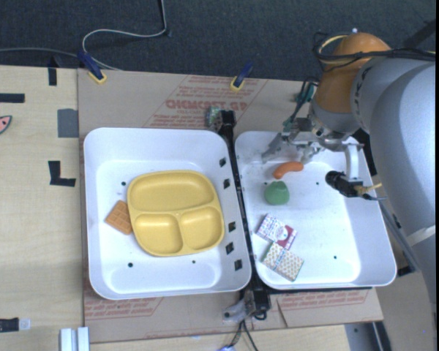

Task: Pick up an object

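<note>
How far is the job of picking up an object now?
Done: the gripper has reached the right bin, just above the orange piece. In hand: nothing visible between its fingers. Left: the pick itself; the orange piece, green object and two small packets all lie on the bin floor.

The left bin (102,196) is largely taken up by a yellow tray (175,212) with a cracker (119,217) tucked at its left edge; bare floor runs along its front and back. In the right bin (366,262), the carrot (288,169) and green lump (276,193) crowd the back left, two packets (280,248) the front left. Its right half lies open, though the arm (395,115) overhangs the back right corner.
</note>
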`<move>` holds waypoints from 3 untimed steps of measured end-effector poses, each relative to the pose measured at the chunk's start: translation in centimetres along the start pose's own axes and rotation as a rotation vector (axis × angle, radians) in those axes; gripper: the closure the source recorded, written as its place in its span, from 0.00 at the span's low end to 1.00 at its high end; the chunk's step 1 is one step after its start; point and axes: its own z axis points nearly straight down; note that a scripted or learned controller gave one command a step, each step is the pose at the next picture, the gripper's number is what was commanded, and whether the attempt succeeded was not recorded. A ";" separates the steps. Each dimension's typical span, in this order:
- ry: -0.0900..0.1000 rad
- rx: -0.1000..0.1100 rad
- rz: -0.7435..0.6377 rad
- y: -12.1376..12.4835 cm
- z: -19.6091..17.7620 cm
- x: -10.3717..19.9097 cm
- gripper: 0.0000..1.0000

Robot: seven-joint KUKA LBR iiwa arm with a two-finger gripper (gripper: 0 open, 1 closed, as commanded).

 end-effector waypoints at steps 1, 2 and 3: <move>-0.002 -0.001 -0.002 0.1 -1.0 0.0 1.00; -0.002 0.000 -0.003 0.1 -2.0 0.1 1.00; -0.002 0.000 -0.004 0.1 -2.9 0.1 1.00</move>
